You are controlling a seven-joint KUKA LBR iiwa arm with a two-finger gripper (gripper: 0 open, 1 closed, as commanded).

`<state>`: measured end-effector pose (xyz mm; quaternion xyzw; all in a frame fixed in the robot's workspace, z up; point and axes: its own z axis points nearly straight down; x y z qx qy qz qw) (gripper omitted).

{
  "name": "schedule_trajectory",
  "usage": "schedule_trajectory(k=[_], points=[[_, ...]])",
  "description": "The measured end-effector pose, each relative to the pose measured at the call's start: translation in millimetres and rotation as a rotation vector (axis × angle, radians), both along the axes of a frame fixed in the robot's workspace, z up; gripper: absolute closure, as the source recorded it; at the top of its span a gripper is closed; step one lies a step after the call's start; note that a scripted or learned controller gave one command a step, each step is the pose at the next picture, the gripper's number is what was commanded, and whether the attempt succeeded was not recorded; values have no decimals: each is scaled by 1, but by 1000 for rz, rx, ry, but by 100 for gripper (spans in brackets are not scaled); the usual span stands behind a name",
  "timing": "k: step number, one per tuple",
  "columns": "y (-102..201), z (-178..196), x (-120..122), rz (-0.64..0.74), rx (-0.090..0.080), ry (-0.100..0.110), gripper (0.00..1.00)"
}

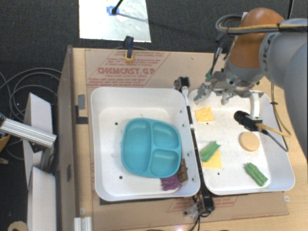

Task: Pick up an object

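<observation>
Evenly and brightly lit from above. Mild glare on the white bin left of the gripper. Soft short shadows below the gripper. Slightly soft throughout; dark, dim floor beyond, behind the gripper.

A robotics lab: left of the gripper, two white bins sit on a cardboard-covered bench beside loose cables.

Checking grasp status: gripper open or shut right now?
Open. The gripper hangs over the right bin's back edge with its fingers spread apart and nothing between them.
</observation>
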<state>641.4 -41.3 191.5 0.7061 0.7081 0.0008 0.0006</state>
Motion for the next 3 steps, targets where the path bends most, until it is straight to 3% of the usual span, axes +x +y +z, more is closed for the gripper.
schedule_trajectory(k=[1,2,3], points=[[-16,-8,-25,-4,-1,4,0],[-49,-112,-55,-5,-1,7,0],[-55,-106,-3,2,-2,-5,0]])
